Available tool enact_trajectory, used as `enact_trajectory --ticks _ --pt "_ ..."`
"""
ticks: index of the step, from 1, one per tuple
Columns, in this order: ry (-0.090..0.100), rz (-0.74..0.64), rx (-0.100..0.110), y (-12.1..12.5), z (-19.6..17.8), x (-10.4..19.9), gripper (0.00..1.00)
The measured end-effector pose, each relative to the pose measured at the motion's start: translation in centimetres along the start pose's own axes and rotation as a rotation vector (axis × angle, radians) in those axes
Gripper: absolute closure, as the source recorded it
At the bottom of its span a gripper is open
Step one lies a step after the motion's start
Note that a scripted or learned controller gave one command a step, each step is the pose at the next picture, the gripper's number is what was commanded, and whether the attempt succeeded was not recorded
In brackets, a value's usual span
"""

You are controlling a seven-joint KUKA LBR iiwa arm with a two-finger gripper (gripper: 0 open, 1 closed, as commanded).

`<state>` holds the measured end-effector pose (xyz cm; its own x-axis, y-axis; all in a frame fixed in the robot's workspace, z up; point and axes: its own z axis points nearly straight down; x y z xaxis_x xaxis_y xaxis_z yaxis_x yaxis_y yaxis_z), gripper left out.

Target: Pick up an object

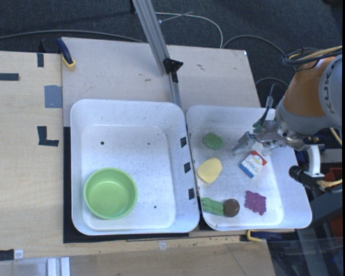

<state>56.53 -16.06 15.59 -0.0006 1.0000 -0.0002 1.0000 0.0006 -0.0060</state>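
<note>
Scanning from the left, I saw the pale wooden desk (23,154) marked with dark tape pieces, and a yellow-and-blue clamp (65,53) lying near the far corner of the lighter board under the bins. The left bin (132,111) carried one thing, a green bowl (110,193), upright in its near left corner. A grey metal bar (152,27) ran down from the top of the view and ended at a black bracket (172,65) above the seam where the two bins met.

The right bin (293,211) carried the candidate objects. A ridged green piece (213,141) lay toward its far left, and a yellow rounded piece (209,170) lay just nearer than it. Along the near wall rested a green cylinder-like piece (212,205) touching a brown ball (231,207), with a purple flat piece (255,202) near them to the right. A small white carton with red and blue print (253,164) lay tilted in the bin's middle right.

The jaws (247,140) hung over the right bin, just beyond the carton, with the grey and orange arm (310,96) entering from the right. I saw one metal finger (240,143) pointing left toward the ridged green piece, but I could not tell whether the jaws were spread or pressed together. No object showed between them; every piece lay on the bin floor.
</note>
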Motion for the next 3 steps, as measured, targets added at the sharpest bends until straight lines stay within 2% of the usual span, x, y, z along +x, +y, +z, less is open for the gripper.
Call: enact_trajectory --ticks 1,2,3 --pt "-0.005 0.001 -0.012 -0.3 5.6 -0.5 0.00" --pt "-0.006 0.000 -0.015 0.0 6.0 -0.7 0.00" --pt "-0.006 -0.002 -0.018 0.1 4.9 -0.7 1.00"
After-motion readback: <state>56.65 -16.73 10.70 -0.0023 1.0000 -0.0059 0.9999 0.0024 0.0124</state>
